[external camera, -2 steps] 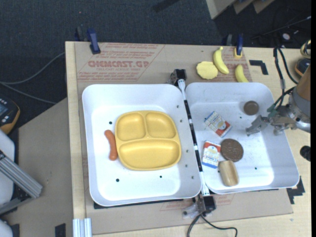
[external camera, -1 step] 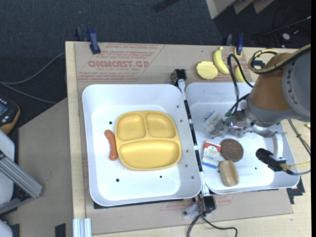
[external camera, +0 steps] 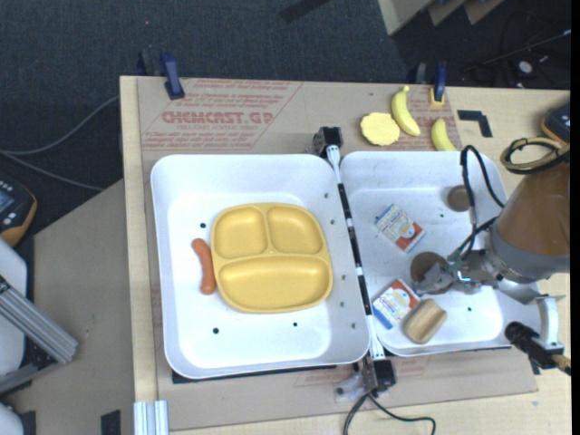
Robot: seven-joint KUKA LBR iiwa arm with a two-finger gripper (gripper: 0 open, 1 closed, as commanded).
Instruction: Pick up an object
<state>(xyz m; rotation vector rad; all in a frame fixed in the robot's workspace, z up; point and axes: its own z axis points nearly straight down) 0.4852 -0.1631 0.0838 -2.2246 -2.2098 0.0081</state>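
My gripper (external camera: 442, 275) is low in the right bin (external camera: 426, 172), reaching in from the right with the grey and orange arm behind it. Its tip is against a brown round object (external camera: 422, 265). Just below lie a tan bread roll (external camera: 424, 321) and a small red, white and blue carton (external camera: 393, 303). A second small carton (external camera: 399, 227) lies farther up the bin, and another brown round piece (external camera: 458, 198) is near the bin's far right side. Whether anything is gripped is hidden.
The left bin (external camera: 181, 207) holds a yellow divided plate (external camera: 270, 256) with an orange sausage (external camera: 205, 266) at its left. Outside the bins, on the bench at the back, lie two bananas (external camera: 406, 111) (external camera: 442, 135) and a yellow round piece (external camera: 380, 129). Cables loop at the right.
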